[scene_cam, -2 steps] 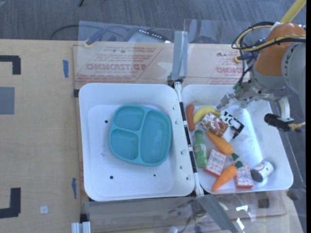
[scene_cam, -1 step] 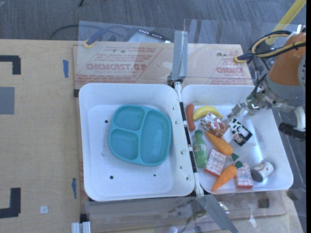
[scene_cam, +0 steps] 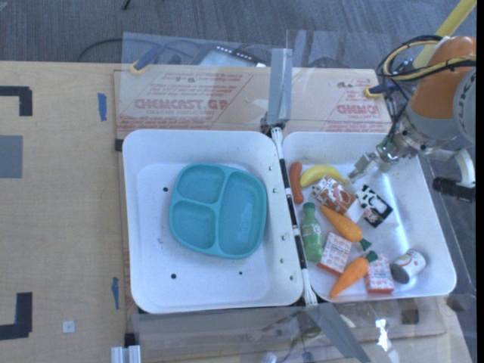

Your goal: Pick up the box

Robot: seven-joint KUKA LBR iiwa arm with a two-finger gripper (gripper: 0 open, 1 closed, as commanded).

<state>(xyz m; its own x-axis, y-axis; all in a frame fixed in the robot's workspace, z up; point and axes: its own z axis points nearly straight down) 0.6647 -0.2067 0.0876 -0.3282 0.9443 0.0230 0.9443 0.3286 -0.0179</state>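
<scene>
Box [scene_cam: 334, 196], the small red-and-white carton, lies flat in the right bin [scene_cam: 437, 225] just below and left of the gripper [scene_cam: 364, 168], apart from it, with a yellow banana [scene_cam: 321, 174] touching its upper edge. How wide the gripper stands cannot be told from this slant, and nothing shows between its tips. Farther off lie a black-and-white carton [scene_cam: 373, 205], two carrots [scene_cam: 342, 224], a green bottle [scene_cam: 311, 231], and, in the left bin [scene_cam: 144, 225], a teal divided plate [scene_cam: 218, 210].

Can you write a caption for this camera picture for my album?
Grey robot arm's gripper hovers over a white bin of toy food.
</scene>
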